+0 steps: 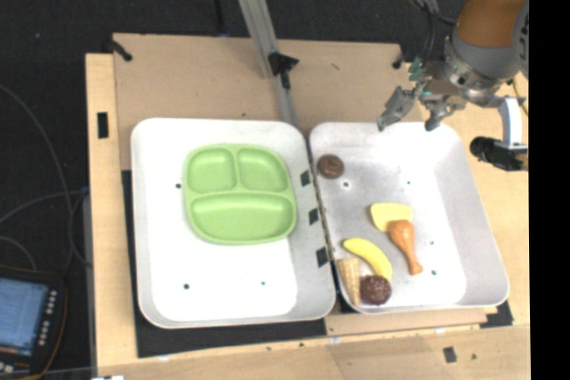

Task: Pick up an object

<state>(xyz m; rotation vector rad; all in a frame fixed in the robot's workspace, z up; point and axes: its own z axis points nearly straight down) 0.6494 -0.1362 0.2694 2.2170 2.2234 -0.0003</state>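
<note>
A: Camera view, both bins seen from above. Where is the end effector [411,111] placed, and in what state?

B: It is held above the far rim of the right bin [445,147], with its two fingers spread apart and nothing between them.

A: What is contained in each bin?

B: In the left bin [160,280] a green divided plate [240,193] is laid. In the right bin a brown round piece [330,165] is found near the far left corner; a yellow wedge [389,214], a drumstick [405,240], a banana [368,256], a cone [348,278] and a dark berry [375,289] are clustered toward the near side, all well apart from the fingers.

A: What may go wrong?

B: Because the near pieces are crowded and touching, one may be nudged aside or two pinched together; the lone round piece may be rolled away under contact.
</note>
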